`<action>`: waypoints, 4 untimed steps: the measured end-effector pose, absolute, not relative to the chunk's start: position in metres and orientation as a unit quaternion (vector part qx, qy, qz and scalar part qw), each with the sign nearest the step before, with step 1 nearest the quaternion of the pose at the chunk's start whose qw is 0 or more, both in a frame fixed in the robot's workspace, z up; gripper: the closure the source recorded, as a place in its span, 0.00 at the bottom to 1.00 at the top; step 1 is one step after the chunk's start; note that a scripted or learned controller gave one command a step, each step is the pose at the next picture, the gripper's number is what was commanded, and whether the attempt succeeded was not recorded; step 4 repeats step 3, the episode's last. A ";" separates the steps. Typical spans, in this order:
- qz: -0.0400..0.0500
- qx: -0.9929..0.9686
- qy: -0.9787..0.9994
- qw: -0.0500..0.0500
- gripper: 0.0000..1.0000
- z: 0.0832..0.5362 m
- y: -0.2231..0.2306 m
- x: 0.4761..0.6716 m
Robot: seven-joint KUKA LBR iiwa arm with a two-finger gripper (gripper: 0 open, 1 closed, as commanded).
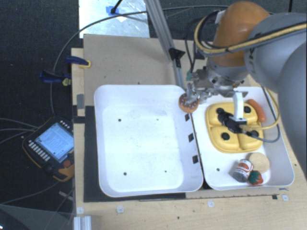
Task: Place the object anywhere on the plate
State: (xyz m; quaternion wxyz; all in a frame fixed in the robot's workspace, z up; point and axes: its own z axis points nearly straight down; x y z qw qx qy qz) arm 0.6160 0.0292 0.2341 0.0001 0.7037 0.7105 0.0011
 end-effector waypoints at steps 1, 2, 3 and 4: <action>0.001 0.704 0.710 0.000 1.00 0.225 0.075 0.616; 0.002 0.703 0.711 0.000 1.00 0.223 0.139 0.622; 0.001 0.705 0.709 0.000 0.00 0.223 0.135 0.622; 0.001 0.705 0.709 0.000 0.00 0.223 0.135 0.622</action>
